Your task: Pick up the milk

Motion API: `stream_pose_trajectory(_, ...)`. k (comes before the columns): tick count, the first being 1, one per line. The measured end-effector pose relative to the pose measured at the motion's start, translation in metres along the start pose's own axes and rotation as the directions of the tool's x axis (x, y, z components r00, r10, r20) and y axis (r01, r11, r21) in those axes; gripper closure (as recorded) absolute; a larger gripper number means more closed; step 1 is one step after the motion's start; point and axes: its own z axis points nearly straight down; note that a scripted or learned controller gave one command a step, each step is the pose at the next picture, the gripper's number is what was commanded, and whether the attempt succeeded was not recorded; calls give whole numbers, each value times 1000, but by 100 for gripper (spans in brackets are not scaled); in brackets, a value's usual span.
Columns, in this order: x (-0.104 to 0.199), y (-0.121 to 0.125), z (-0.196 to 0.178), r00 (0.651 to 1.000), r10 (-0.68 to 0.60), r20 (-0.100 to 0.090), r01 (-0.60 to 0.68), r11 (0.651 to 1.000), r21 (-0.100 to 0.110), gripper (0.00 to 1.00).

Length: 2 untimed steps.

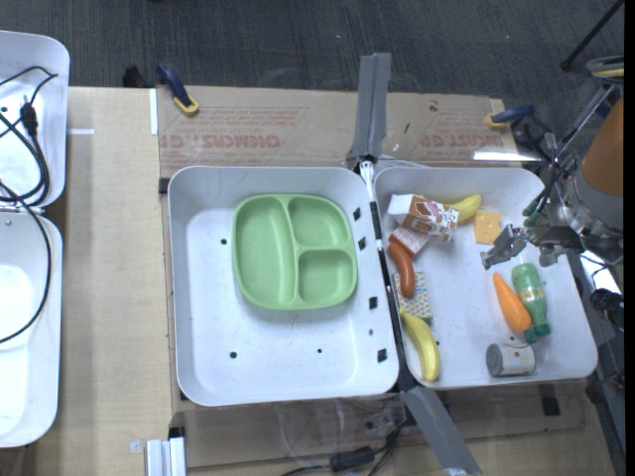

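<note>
Gripper (508,246) hangs near the cheese (487,227), finger state unclear from here; milk (426,216) sits well apart, wedged against a banana (460,207) (easy mis-grab).

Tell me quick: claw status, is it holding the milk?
Claw: over the right bin, nothing seen between its fingers; open or shut cannot be told. Milk lies apart, at the bin's back.

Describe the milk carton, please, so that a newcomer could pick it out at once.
Look in the right-hand bin, along its far edge near the divider. The milk carton lies there on its side, next to a small banana. It is the one boxy item, white and brown with printing, among rounded toy foods.
</note>
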Motion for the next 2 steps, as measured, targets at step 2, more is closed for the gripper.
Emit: stream_pose_trajectory(2,48,113,102,987,161,1,-161,987,-9,0)
